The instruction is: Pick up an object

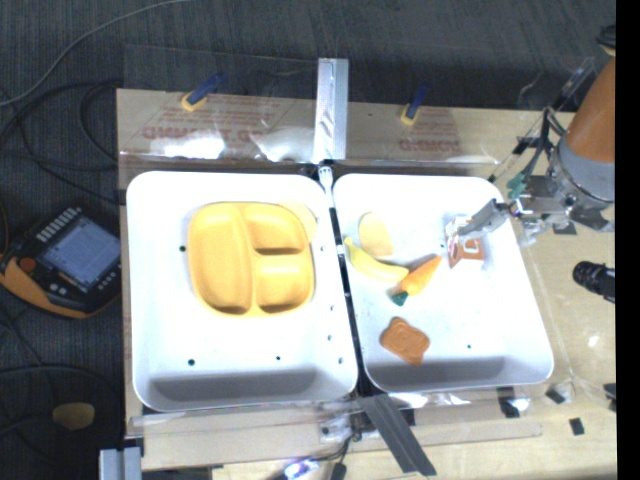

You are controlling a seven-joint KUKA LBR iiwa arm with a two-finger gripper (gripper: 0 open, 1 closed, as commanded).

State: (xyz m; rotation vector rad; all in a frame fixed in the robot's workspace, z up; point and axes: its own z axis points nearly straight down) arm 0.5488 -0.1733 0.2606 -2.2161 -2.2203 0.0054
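While a black handheld pendant (72, 251) is lying off the surface (560, 298) at far left, a yellow divided tray (252, 258) is sitting in the left bin (160, 298). Moving rightward, the right bin (500, 338) is holding a pale round piece (376, 234) touching a yellow banana (372, 263), an orange carrot with a green end (417, 277) just beside it, and a brown cracker-like piece (404, 340) nearer the front. Farther right, the hand (466, 236) is hanging over the bin's upper right, just above a small red-and-white object (468, 253); whether it is gripping anything, or how wide it is standing, I cannot tell.
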